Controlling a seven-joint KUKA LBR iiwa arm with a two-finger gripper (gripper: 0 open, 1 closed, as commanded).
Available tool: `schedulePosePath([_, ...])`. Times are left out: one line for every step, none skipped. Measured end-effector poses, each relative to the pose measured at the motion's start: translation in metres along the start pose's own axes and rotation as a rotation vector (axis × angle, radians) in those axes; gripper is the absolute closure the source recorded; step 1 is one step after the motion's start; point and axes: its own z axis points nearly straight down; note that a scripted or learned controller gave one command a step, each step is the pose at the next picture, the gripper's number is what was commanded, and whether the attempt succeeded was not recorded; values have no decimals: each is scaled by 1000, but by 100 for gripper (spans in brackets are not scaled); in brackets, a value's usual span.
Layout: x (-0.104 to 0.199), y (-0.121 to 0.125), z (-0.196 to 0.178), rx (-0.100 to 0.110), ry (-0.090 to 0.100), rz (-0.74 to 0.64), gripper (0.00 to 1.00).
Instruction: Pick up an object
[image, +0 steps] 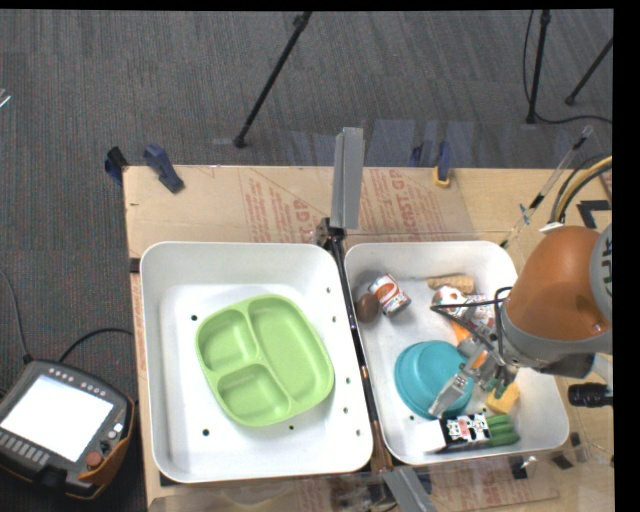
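While the arm reaches into the right bin (535, 425), its gripper (462, 385) sits low at the teal bowl's (425, 375) right rim; jaws' opening can't be told, nothing visibly held. Approach step, prob. Next: close on the rim, then lift straight up.

smooth glossy plastic: green divided plate (264, 359), teal bowl (428, 374); white bins (165, 300) matt plastic; bench (240, 205) rough cardboard.

Arm (560, 290) reaching leftward, fingers (452, 392) angled down
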Motion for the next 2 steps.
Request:
schedulePosePath([-66, 86, 1, -2, -3, 105, 0])
schedulePosePath([-38, 55, 0, -1, -1, 51, 0])
